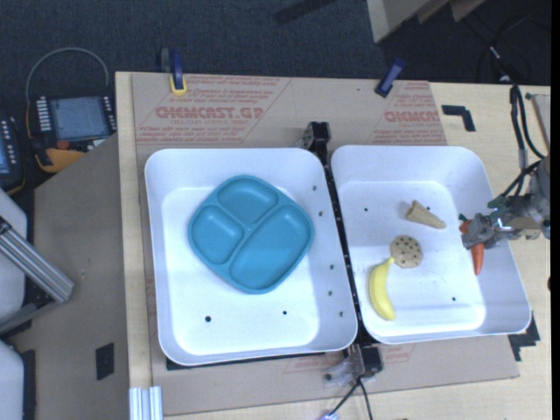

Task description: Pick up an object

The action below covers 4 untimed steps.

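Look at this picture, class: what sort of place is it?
Probably a robotics lab bench. Two white bins sit clamped on a board, holding toy food such as a banana and a blue divided plate, while a robot's claw reaches in.

Grey metal pincer (479, 232), black cables

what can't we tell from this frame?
- Gripper, camera view: too small and blurred to tell open from shut, or whether it holds the carrot under it.
- Arm, camera view: cut off by the right edge.
- Cookie, camera view: too small to make out the surface detail.
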Each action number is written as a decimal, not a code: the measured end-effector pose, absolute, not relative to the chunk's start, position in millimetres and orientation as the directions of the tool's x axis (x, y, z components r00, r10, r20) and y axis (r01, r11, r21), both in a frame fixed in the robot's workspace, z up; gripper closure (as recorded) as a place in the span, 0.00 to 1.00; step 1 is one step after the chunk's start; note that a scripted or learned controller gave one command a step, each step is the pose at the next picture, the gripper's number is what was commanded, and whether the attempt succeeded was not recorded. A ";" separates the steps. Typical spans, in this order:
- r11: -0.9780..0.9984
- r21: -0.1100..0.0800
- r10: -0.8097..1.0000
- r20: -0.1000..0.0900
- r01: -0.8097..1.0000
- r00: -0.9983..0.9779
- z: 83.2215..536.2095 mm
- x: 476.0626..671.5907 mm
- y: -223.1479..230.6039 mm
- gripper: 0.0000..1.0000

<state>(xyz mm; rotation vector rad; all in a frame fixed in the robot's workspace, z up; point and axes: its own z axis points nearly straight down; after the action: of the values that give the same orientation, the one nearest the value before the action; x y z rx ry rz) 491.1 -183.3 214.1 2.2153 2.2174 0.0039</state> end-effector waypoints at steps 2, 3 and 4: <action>0.006 -0.001 1.000 0.002 1.000 -0.006 221.0 514.0 -80.2 1.00; 0.003 0.001 1.000 0.001 1.000 -0.003 217.5 529.9 -23.2 1.00; 0.005 0.002 1.000 0.000 1.000 -0.005 209.0 547.0 25.3 1.00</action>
<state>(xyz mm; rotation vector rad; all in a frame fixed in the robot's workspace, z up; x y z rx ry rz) 547.0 25.3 209.0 2.2155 2.2261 0.0024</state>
